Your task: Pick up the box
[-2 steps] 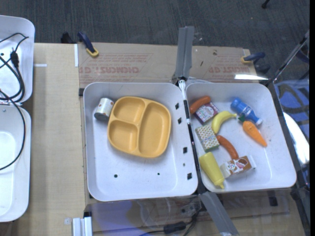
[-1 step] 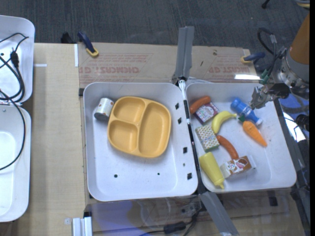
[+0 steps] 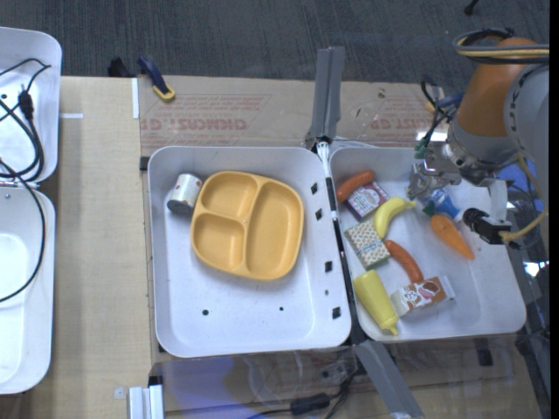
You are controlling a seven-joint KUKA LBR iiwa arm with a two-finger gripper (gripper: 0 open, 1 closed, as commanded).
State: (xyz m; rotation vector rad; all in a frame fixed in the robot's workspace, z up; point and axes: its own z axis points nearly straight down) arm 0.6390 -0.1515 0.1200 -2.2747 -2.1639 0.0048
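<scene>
You are looking down on a pale wooden counter point(image 3: 96, 234) with a flat sheet of brown cardboard point(image 3: 236, 112) lying at its far side. Beyond that is dark grey floor point(image 3: 218, 16). Two shallow white bins sit side by side, touching along the middle.

The left bin point(image 3: 244, 321) holds a smooth yellow plate point(image 3: 247, 225) with three rounded sections. A small shiny can point(image 3: 183, 194) lies just beside the plate's left edge. The near half of this bin is bare, so you have lots of open room there.

The right bin point(image 3: 489, 308) is crowded. The box point(image 3: 367, 244) is small and flat with a speckled greenish top, and it lies near the bin's left wall, between a banana point(image 3: 390, 213) and a yellow bottle point(image 3: 376, 301). A red sausage point(image 3: 403, 260) lies right beside it. A dark red packet point(image 3: 364, 201) lies behind it. A carton point(image 3: 423, 294) and an orange carrot point(image 3: 452, 236) lie further right.

The jaws point(image 3: 428, 180) hang over the far part of the right bin, near a blue thing point(image 3: 441, 206), well apart from the box. You cannot tell if they are released or clenched.
</scene>
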